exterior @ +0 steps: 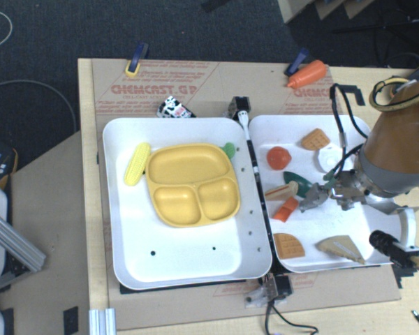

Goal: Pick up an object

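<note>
My gripper (309,199) hangs low over the middle of the right bin (349,127), pointing left, with the grey and orange arm (398,145) behind it. Just left of its tip lie a dark green piece (297,181), a tan strip (279,191) and an orange-red block (285,211). A red tomato (278,158), a brown cracker (314,139) and a white piece (328,158) lie farther back. Toward the front are a square of toast (288,245) and a tan wedge (342,248). Nothing shows held in the gripper.
The left bin (119,208) holds a yellow divided plate (192,183), a corn cob (136,163) and a small green item (229,149). On the bench behind the bins lie an orange carrot (307,74), a black-and-white toy (174,107) and a yellow clamp (134,64).
</note>
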### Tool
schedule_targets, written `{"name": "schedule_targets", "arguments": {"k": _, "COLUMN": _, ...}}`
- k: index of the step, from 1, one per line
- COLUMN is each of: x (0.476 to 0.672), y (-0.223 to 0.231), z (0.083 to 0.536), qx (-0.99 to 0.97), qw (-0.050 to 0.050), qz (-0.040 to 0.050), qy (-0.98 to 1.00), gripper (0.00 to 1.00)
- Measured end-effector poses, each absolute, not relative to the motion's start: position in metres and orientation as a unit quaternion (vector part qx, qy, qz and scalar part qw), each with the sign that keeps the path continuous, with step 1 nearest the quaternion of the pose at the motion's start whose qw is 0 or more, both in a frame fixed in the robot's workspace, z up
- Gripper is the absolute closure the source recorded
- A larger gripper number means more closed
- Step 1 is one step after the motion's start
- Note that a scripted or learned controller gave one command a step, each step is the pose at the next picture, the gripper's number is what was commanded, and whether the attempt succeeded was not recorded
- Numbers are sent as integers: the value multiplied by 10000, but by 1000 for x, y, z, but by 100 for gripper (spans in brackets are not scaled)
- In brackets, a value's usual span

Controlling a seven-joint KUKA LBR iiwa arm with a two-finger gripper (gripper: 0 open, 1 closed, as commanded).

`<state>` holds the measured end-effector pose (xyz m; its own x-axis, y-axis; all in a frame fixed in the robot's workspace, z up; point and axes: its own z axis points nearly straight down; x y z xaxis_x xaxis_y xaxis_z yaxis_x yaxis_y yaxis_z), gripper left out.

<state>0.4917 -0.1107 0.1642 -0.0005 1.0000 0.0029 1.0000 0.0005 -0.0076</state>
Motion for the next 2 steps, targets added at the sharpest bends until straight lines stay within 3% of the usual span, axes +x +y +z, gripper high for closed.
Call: {"name": "schedule_targets", "arguments": {"k": 2, "x": 490, "y": -99, "z": 83, "qx": -7075, "qw": 22, "qz": 9, "qy": -7068, "gripper": 0}}
